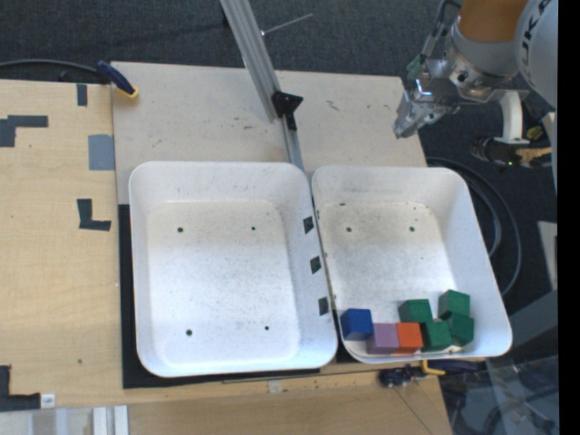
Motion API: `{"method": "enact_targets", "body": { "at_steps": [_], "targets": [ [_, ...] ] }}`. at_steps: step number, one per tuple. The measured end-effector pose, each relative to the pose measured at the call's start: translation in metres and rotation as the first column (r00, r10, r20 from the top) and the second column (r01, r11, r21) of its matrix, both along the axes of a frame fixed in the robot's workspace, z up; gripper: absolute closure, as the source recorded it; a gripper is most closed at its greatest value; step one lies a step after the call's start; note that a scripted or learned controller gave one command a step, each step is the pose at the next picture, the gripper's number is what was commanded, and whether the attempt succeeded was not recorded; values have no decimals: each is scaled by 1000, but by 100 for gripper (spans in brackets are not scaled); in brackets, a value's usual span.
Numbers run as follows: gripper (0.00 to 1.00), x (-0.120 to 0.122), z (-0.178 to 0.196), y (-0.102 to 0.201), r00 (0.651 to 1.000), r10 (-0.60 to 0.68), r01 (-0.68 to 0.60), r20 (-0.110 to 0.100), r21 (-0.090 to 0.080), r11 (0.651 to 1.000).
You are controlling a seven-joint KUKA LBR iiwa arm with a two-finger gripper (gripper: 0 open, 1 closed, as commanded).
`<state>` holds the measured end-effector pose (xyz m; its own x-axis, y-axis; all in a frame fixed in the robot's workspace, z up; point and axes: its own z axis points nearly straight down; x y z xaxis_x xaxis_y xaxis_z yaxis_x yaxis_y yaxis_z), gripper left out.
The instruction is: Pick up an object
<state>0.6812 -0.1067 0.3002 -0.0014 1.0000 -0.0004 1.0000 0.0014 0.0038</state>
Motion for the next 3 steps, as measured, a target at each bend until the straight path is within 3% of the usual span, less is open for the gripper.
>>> {"method": "enact_targets", "body": {
  "at_steps": [2,3],
  "targets": [
    [100,-63,-5,80,1000,3,-3,-7,2,1000],
    [100,-89,-27,113,1000,2,-2,-8,0,1000]
  ]
}}
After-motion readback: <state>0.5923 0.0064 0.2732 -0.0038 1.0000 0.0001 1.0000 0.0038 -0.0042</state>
